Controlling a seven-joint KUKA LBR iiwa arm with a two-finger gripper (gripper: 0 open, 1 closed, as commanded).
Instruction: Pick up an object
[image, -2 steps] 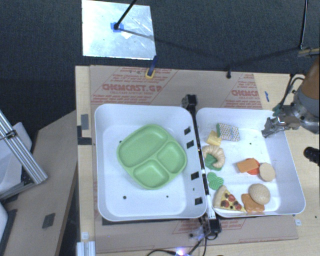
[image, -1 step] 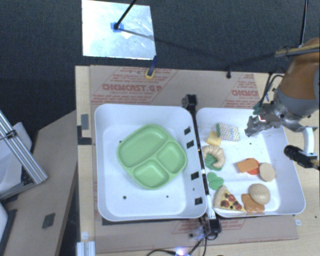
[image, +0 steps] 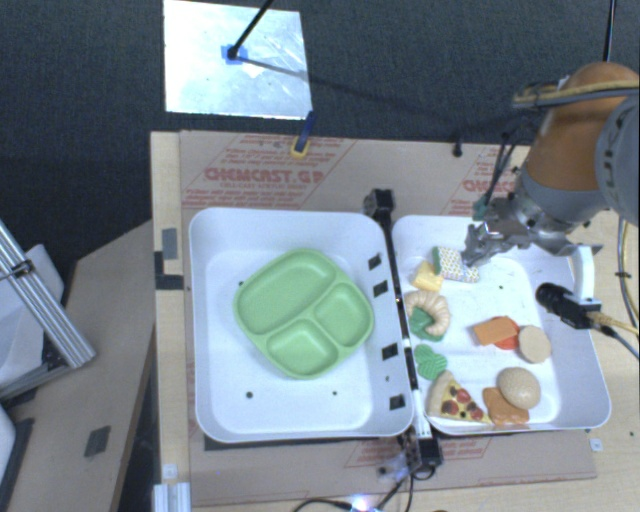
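My gripper (image: 478, 247) hangs over the far part of the right bin (image: 590, 400), its tips just right of a dotted white square block (image: 455, 265). Beside that block lies a yellow wedge (image: 428, 278). Nearer the front are a croissant (image: 430, 311), a green leafy piece (image: 432, 358), a pizza slice (image: 455, 398), an orange block (image: 496, 330), a tan round piece (image: 534, 344), a bread roll (image: 518, 386) and an orange piece (image: 503, 408). Nothing shows between the gripper's tips.
The left bin (image: 215, 250) holds a green divided plate (image: 304, 313). A black-clipped divider (image: 395, 300) runs between the bins. The arm reaches in from the upper right. A foil sheet (image: 238, 60) lies beyond the bench.
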